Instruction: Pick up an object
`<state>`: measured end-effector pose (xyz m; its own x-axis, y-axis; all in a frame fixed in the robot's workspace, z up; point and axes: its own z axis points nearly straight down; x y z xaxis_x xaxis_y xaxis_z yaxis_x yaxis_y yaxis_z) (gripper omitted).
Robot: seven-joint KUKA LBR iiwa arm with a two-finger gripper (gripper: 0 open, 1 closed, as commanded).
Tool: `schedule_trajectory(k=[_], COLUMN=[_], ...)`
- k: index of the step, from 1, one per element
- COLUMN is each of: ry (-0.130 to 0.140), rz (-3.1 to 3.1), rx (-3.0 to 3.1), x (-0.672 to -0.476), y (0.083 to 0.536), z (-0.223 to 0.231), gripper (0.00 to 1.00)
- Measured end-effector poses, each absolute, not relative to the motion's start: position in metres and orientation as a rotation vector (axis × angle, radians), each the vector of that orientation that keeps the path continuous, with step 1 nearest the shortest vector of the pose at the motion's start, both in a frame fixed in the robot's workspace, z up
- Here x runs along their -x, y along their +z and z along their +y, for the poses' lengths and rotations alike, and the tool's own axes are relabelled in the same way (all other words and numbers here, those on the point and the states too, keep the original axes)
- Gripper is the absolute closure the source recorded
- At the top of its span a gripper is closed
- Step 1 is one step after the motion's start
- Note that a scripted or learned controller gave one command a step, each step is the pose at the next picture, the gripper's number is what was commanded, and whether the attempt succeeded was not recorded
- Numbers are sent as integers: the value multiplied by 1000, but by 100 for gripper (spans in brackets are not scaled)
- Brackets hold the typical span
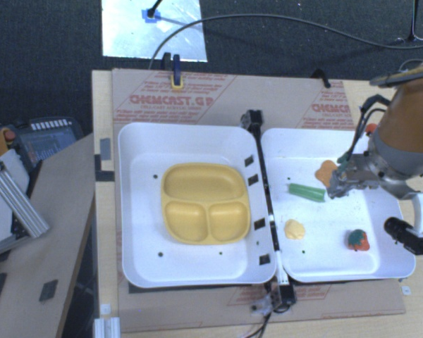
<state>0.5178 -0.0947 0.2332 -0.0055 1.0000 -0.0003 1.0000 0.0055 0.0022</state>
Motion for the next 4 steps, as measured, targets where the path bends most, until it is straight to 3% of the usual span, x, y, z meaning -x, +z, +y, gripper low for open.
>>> schedule_trajectory(k=[2,4], ry=[3,2], rz=[2227,2226], rx=[-2214,-2215], x=[-555,-577], y=[233,219], z=[-1,87], gripper=[100,100])
